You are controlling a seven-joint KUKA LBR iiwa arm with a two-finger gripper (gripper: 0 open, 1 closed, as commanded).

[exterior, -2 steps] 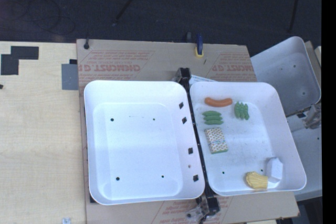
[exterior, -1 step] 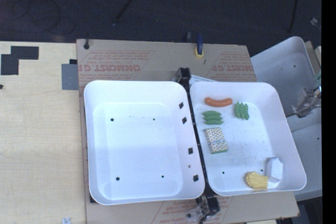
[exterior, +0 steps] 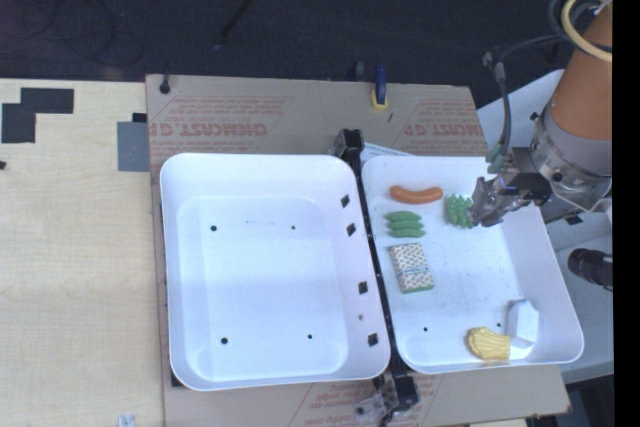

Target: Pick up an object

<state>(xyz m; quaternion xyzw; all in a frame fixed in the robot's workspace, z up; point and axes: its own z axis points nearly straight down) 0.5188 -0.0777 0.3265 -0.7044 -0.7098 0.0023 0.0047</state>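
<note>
Green toy (exterior: 459,210): a small leafy piece lying in the right bin (exterior: 545,260), near its far rim, just beside the claw (exterior: 487,207). The claw sits low at the toy's right edge; whether its fingers are wide or narrow cannot be told, and nothing shows between them. To grip well, centre the claw over the toy before closing, then lift straight up. Further out lie an orange sausage (exterior: 416,194), green pea pods (exterior: 405,223), a patterned block (exterior: 412,268) and a yellow corn piece (exterior: 488,344). The left bin (exterior: 180,215) adjoins.
</note>
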